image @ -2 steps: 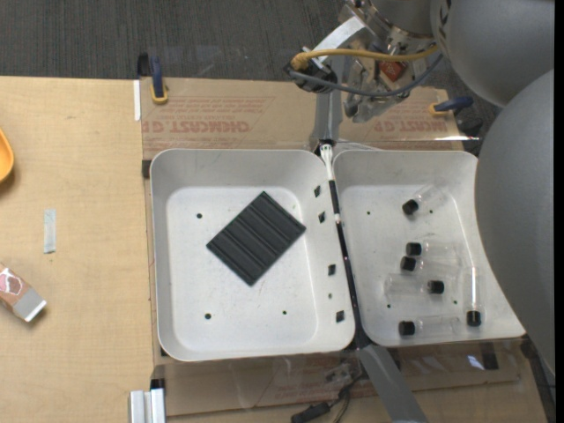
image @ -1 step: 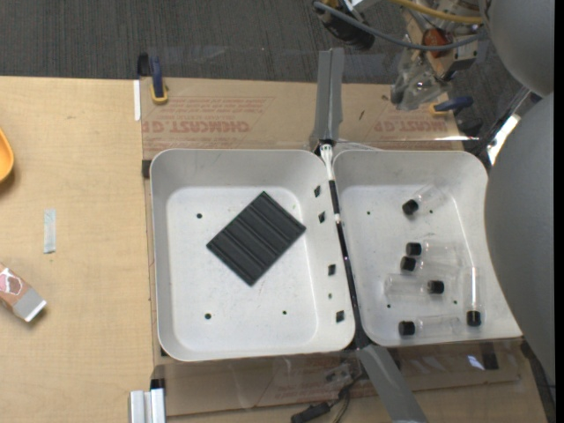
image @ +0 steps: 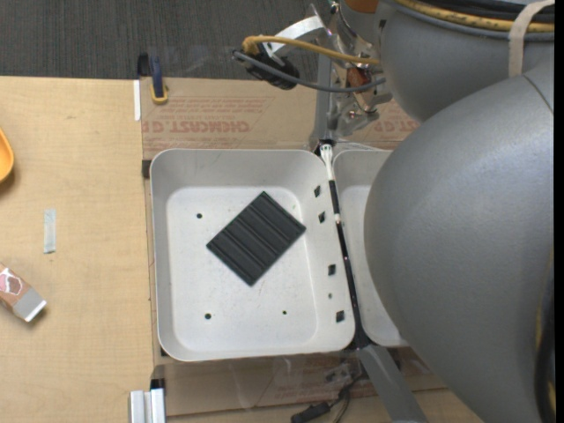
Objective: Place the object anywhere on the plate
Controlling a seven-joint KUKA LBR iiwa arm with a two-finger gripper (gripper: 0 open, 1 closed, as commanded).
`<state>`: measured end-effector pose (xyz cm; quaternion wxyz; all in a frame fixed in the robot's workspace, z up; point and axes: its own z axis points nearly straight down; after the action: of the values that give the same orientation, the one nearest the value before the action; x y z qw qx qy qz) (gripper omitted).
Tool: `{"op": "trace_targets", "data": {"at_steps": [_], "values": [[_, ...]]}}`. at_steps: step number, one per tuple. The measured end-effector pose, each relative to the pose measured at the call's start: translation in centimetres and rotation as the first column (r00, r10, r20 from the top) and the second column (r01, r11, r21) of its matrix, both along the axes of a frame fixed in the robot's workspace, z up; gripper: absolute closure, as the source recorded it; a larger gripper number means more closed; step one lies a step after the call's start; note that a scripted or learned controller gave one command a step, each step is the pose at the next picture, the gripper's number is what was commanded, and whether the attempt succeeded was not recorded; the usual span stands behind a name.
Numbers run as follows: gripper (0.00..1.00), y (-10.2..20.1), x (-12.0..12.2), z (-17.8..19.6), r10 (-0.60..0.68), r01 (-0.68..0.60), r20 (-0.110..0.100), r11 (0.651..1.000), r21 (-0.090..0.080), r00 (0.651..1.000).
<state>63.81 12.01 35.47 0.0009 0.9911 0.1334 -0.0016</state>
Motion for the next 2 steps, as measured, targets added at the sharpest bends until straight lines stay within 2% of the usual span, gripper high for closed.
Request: {"op": "trace_targets", "data": {"at_steps": [1,2], "values": [[1.0,4.64,-5.85,-6.15,0.126,-0.126,-0.002,0.992,-0.001,0.992],[0.0,4.6,-5.83,-6.13,0.125,-0.125,-0.002,0.992,-0.001,0.992]]}}
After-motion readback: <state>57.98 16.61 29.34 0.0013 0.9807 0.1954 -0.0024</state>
